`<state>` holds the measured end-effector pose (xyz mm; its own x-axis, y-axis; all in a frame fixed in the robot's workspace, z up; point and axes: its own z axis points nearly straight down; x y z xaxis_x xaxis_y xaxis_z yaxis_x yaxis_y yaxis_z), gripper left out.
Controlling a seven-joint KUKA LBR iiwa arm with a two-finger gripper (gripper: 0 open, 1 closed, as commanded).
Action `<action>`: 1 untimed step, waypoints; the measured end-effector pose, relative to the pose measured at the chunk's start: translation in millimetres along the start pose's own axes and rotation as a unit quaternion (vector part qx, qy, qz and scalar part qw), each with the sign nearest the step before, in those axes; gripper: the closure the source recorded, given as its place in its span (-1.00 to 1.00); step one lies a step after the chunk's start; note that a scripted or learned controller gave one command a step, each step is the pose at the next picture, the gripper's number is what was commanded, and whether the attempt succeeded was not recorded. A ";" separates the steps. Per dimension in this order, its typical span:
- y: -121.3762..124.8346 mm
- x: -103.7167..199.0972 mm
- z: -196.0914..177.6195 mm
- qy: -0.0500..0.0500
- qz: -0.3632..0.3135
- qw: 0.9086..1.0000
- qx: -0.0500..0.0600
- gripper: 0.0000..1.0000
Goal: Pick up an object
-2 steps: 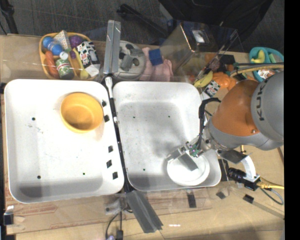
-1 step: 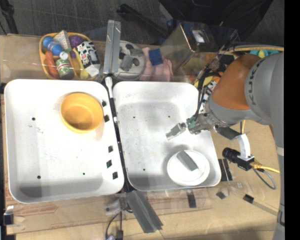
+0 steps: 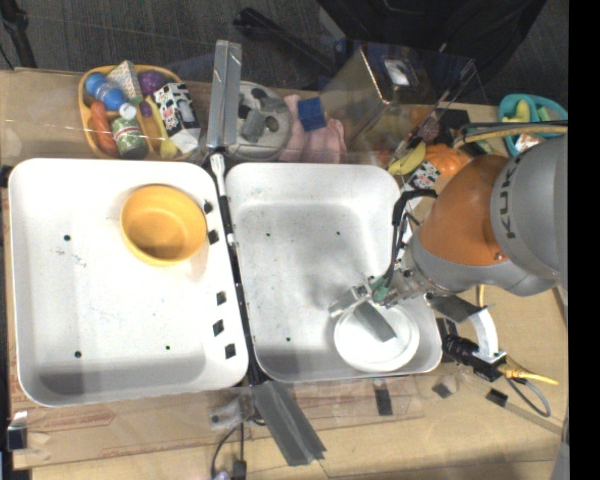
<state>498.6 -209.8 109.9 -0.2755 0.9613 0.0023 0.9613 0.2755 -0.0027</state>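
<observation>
big grey arm [image 3: 500,228] leans in from the right over the right bin [image 3: 310,208]. yellow bowl [image 3: 163,224] sits way off in the left bin [image 3: 70,298]. white plate [image 3: 375,340] lies directly under the fingers [image 3: 372,296], honestly can't tell if they're open.

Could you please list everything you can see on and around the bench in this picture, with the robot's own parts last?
bins: two, white, side by side on the bench.
bowl: one, yellow, upper part of the left bin.
plate: one, white, lower right corner of the right bin.
basket of small items: one, yellow, behind the left bin.
cloth: one, pink, behind the right bin.
arm: one, grey with orange band, reaching in from the right.
gripper: one, over the plate's upper edge.
</observation>
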 end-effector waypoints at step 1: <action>33.7 -9.7 18.6 0.000 0.015 1.000 0.000 -1.00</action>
<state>533.6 -209.8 91.2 -0.2463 0.9692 0.0014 0.9692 0.2463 -0.0030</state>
